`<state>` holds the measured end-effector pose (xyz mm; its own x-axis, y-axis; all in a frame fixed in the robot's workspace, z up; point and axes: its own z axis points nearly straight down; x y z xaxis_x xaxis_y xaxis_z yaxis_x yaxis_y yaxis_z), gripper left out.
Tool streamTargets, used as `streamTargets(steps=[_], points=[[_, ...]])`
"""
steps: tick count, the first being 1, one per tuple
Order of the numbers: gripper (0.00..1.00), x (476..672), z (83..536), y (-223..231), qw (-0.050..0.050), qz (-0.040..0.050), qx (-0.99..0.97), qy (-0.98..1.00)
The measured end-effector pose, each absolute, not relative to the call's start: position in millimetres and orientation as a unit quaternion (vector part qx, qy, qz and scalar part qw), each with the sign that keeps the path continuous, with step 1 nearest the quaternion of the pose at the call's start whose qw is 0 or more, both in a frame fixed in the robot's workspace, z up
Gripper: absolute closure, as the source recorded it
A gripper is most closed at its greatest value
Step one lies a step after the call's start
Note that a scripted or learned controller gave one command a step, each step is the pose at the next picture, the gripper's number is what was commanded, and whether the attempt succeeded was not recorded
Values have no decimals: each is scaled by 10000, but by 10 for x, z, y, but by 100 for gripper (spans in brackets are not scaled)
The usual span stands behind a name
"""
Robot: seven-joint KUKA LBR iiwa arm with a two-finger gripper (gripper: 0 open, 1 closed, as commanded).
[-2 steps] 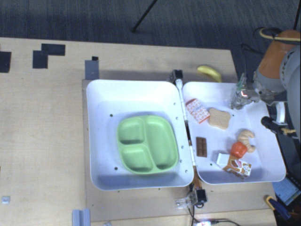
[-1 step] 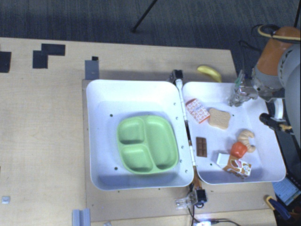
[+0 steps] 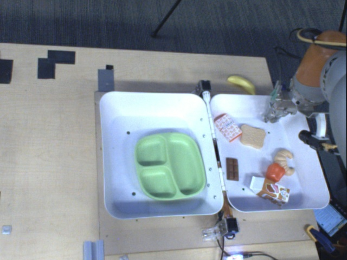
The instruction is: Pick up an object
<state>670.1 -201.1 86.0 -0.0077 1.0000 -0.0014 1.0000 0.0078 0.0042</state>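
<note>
1. the gripper (image 3: 274, 112) hangs over the far right part of the right bin (image 3: 314, 199); whether it is spread or pressed together cannot be told, and nothing shows in its grasp.
2. in the right bin lie a red-and-white packet (image 3: 227, 127), a slice of bread (image 3: 252, 136) just beside it, a chocolate bar (image 3: 232, 169), a croissant (image 3: 284, 159), a red tomato (image 3: 275, 171) touching it, and a small carton (image 3: 274, 192) near the front.
3. the left bin (image 3: 116, 145) holds a green divided tray (image 3: 169, 165).
4. a banana (image 3: 241, 83) lies on the bench beyond the right bin.
</note>
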Motion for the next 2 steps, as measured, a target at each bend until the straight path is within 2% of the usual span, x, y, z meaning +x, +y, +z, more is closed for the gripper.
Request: streamTargets(steps=[1,2], points=[[100,6522,854,-1978,15,8,7057,7085],[100,6701,861,-1916,21,14,7048,7094]])
